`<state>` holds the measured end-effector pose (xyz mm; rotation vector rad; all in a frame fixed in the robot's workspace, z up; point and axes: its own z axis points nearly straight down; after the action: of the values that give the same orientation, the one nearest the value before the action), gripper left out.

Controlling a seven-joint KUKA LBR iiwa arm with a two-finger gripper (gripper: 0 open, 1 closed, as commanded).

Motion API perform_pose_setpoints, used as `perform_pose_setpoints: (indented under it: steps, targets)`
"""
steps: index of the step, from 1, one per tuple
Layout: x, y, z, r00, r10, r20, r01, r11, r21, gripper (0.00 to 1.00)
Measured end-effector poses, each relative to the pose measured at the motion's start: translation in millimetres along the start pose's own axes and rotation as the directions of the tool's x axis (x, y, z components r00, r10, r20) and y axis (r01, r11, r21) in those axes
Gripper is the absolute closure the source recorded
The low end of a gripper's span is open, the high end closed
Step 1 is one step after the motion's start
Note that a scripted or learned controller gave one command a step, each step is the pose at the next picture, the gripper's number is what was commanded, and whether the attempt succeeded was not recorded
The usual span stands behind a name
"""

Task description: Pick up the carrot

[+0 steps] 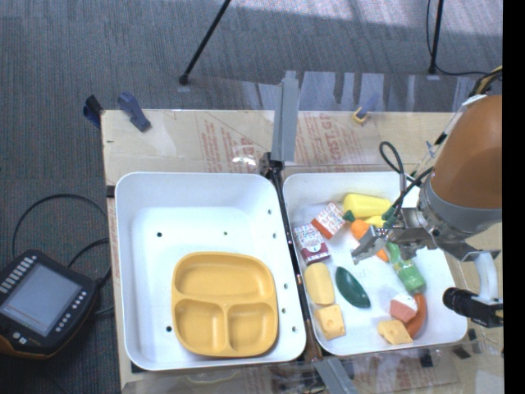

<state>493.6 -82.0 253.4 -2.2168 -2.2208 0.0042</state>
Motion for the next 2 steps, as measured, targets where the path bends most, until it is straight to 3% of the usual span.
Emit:
perform_pose_setpoints:
  steps: [1,2]
  targets:
    - [-48.9,82.0,53.0,0.999,0.037,-0.002,-0.037,0.999,0.006,0.00]
    - [-48.8,83.4,41.5,0.999,0.039,-0.003,-0.039,0.999,0.002,1.00]
